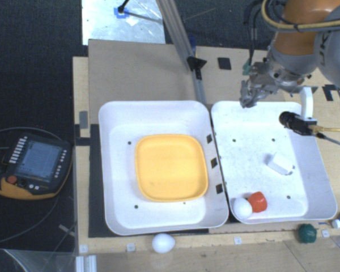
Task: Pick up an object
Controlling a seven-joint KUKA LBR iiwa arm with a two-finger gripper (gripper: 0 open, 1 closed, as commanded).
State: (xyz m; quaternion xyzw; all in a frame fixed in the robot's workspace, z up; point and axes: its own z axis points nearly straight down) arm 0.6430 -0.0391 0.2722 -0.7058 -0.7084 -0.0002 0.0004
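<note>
— So, where was the grey arm with the orange band (pixel 317 4) at that moment?

— It reached in from the right, and its two-finger gripper (pixel 249 100) hung over the far edge of the right shallow white bin (pixel 311 169), close to that bin's far left corner. I could not tell how the gripper stood; it was too small and dark against the rim to judge.

— Was anything caught in it?

— Nothing showed there. The objects lay apart from it, toward the near side of the right bin. A small white rectangular block (pixel 280 165) sat tilted near the middle of that bin. A small red cup-shaped piece (pixel 257 202) rested in the near left corner, touching a white egg-shaped ball (pixel 242 208) just beside it.

— And the left shallow white bin (pixel 116 152)?

— It held a square yellow plastic plate with rounded corners (pixel 171 166), lying flat in the middle.

— Anything outside the bins?

— A second white egg-shaped object (pixel 163 243) lay on the brown bench top (pixel 136 67) just in front of the left bin. A dark green ball (pixel 306 233) sat on the bench by the near right corner of the right bin. A control pendant with a screen and yellow casing (pixel 33 166) lay on the dark floor, well to the left.
</note>
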